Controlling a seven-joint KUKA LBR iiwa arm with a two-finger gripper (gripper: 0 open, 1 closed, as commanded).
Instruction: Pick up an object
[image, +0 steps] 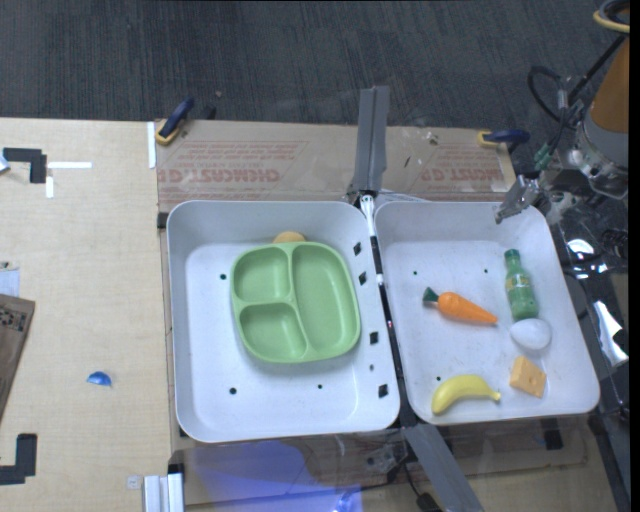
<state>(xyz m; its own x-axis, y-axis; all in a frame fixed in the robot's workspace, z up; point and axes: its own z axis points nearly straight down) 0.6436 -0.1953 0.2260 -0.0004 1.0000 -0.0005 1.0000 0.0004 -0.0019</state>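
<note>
**Operator:** Where is your end effector?

**Arm:** My end effector hangs over the far edge of the right bin, near its far right corner. I cannot tell how it is set, and I see nothing in it.

**Operator:** And the things to pick from?

**Arm:** All lie in the right bin, nearer the counter's front edge than I am. The green bottle is closest, just in front of me along the bin's right wall. Its cap points toward the far edge, its long axis running far to near. The carrot lies left of it, mid-bin, green top toward the left bin, tip toward the right wall, slightly slanted. A white egg-like object sits just in front of the bottle, an orange wedge in front of that. The banana lies near the front edge, long axis left to right.

**Operator:** The left bin?

**Arm:** A green divided plate, well apart from me.
</note>
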